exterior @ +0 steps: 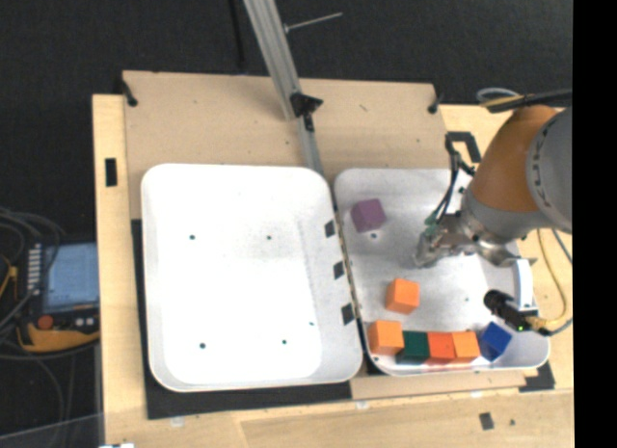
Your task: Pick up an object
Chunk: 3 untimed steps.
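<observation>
In the right bin [386, 186] lie a purple cube [367, 214] near the back left and an orange cube [403, 295] in the middle. Along the front wall sit an orange cube [387, 336], a green cube [415, 347], two more orange cubes [453, 346] and a blue cube [495, 339]. My gripper [430, 249] hangs low over the bin's middle right, to the right of the purple cube and above and right of the lone orange cube. Nothing is seen between its fingers.
The left bin [241, 273] lies beside the right one, with a row of dark clips [339, 269] on the shared wall. A slanted metal rail [280, 51] crosses the back. A blue device [67, 277] and cables sit off the bench's left.
</observation>
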Motion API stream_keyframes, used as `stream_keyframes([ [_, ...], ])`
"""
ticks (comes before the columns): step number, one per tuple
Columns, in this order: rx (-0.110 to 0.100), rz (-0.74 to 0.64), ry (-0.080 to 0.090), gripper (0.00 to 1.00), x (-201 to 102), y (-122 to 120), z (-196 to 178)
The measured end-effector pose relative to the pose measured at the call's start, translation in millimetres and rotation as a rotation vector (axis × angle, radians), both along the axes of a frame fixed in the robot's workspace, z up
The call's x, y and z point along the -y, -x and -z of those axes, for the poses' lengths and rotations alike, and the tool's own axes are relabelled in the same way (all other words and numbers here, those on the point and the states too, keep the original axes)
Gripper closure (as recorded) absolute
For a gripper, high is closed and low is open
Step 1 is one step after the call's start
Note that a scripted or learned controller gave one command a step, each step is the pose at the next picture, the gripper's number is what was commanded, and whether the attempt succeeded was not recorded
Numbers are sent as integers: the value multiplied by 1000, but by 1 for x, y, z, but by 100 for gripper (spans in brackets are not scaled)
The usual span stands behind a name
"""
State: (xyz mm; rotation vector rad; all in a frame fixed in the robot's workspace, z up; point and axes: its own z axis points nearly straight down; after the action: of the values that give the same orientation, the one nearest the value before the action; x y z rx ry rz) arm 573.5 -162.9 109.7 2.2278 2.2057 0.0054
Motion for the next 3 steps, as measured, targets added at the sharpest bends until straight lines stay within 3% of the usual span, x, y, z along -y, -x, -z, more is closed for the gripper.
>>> stream_keyframes([
  [2, 1, -7, 0, 100, 14, -3, -110],
  [3, 1, -14, 0, 100, 6, 0, -165],
])
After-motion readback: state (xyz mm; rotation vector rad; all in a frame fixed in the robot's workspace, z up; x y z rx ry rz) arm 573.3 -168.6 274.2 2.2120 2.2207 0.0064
